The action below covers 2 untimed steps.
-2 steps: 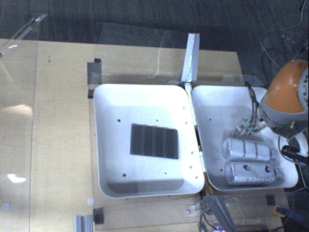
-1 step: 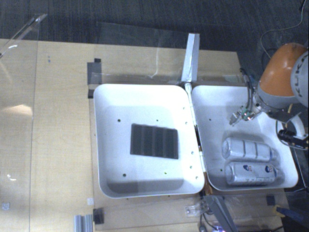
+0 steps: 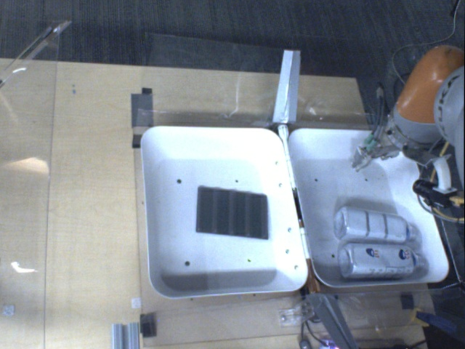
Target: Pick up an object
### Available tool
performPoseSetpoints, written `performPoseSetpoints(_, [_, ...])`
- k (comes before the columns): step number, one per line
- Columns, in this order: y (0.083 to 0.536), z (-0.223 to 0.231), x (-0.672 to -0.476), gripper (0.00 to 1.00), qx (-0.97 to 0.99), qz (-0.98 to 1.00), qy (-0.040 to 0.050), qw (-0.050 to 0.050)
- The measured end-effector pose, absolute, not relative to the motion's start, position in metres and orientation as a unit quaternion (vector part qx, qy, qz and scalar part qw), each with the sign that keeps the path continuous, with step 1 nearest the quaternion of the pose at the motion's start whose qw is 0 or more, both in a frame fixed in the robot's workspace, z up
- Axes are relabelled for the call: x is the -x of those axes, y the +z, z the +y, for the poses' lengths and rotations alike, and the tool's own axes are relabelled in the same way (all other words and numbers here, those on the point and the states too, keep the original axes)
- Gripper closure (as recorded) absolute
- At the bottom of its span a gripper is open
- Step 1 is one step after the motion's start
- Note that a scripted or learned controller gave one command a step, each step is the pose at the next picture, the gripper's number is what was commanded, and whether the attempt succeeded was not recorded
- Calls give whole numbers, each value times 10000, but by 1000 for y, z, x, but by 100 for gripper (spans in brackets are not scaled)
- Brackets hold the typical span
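Wooden bench top (image 3: 87, 282) across the left of the frame, overlaid by a clear sheet (image 3: 29, 86) with pale glare spots. Small black block (image 3: 146, 94) at the upper left corner of the left bin, another black block (image 3: 147, 326) below its lower left corner.

Left bin (image 3: 163, 195), white and shallow, centre of the frame: one dark ribbed rectangle (image 3: 232, 211) lying flat in its middle, apart from every wall.

Grey metal bar (image 3: 288, 86) standing above the seam where the two bins meet, at top centre.

Right bin (image 3: 320, 195), touching the left one along that seam: two silvery cylindrical packs in its lower right part, upper pack (image 3: 374, 224) and lower pack (image 3: 379, 260), lying on their sides, parallel and just beside each other, the lower one close to the front wall.

Gripper (image 3: 365, 155) over the upper right part of the right bin, above bare white floor, well apart from both packs and from the ribbed rectangle; nothing seen in its grasp; open or closed, impossible to tell. Grey arm with orange band (image 3: 429, 86) at the upper right edge. Loose cables (image 3: 436, 191) hanging beside the bin's right wall.
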<state>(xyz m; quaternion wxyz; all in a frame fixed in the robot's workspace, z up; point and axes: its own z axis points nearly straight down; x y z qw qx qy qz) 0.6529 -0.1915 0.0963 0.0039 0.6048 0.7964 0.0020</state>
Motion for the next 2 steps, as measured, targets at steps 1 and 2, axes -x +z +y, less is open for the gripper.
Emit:
performPoseSetpoints(1, [152, -166, -607, 0, -5561, 8311, 19, 37])
performPoseSetpoints(2, [121, -152, -544, 0, -5783, 8158, 13, 18])
